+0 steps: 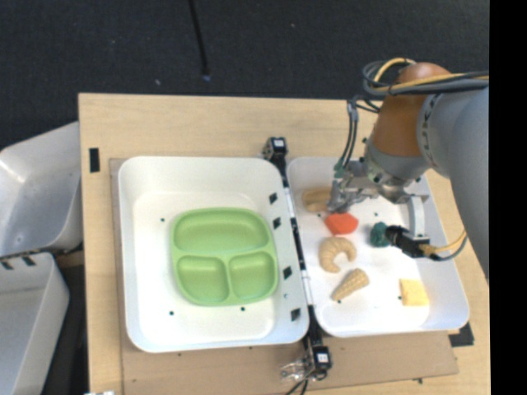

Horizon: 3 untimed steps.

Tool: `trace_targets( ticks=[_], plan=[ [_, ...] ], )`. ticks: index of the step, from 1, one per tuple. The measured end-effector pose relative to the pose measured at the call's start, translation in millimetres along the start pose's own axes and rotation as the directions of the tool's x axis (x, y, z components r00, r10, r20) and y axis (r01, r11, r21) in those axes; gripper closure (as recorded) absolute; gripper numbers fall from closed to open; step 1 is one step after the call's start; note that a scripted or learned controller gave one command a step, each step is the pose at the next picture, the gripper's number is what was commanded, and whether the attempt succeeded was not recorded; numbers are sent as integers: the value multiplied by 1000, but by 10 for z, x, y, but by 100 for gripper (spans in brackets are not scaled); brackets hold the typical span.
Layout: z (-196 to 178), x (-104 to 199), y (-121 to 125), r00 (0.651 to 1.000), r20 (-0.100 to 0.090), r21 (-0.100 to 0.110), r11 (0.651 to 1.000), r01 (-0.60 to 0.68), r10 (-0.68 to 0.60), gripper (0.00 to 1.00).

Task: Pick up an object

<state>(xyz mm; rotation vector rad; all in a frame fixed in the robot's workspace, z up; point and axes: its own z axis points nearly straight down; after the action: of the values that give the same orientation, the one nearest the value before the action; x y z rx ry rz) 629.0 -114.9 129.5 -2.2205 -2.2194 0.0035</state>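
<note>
Hiding its jaws' state, the gripper (340, 206) hangs over the red object (342, 223).

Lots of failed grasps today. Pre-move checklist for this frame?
1. Gripper over the right bin: ok.
2. Target under it: the red object lies just below the fingers: ok.
3. Anything held already: cannot tell; nothing visibly sits between the fingers.
4. Neighbours near the target: tan piece and croissant lie close on either side: not ok.
5. Green object, cone and yellow block apart from the target: ok.
6. Green tray in the left bin, out of the way: ok.
</note>
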Motion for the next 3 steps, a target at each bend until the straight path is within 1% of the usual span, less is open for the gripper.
trace_targets(
  ticks=[1, 2, 3],
  plan=[
    [-617, 16, 40, 1000, 0, -7, 1000, 3, -3, 100],
    [-1127, 39, -41, 1000, 1, -6, 1000, 4, -4, 100],
    [-1649, 27, -25, 1000, 1, -7, 1000, 4, -4, 100]
  ],
)
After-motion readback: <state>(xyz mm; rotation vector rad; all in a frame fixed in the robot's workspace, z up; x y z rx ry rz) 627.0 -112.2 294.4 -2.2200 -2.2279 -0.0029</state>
